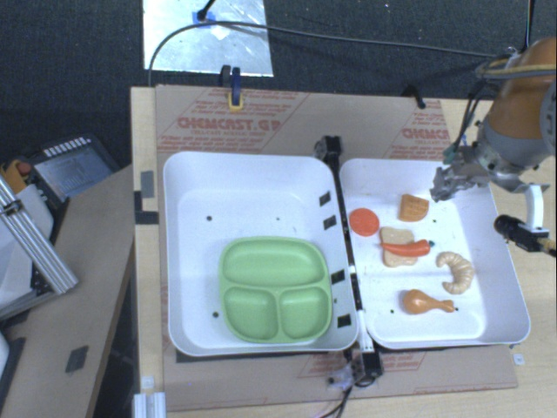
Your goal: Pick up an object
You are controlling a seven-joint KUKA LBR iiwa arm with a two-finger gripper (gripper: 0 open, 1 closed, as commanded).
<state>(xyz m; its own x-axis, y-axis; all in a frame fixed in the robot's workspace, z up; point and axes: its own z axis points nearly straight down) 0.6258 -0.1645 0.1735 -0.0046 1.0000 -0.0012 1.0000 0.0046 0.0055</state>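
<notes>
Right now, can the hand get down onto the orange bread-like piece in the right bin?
Probably yes. The hand hovers at the right bin's upper part, just beside the orange bread-like piece. Nothing lies over the piece; the red disc and the hot dog sit apart from it.

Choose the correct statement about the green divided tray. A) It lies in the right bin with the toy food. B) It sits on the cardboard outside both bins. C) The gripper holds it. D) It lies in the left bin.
D: the green divided tray rests inside the left bin, apart from the toy food.
</notes>
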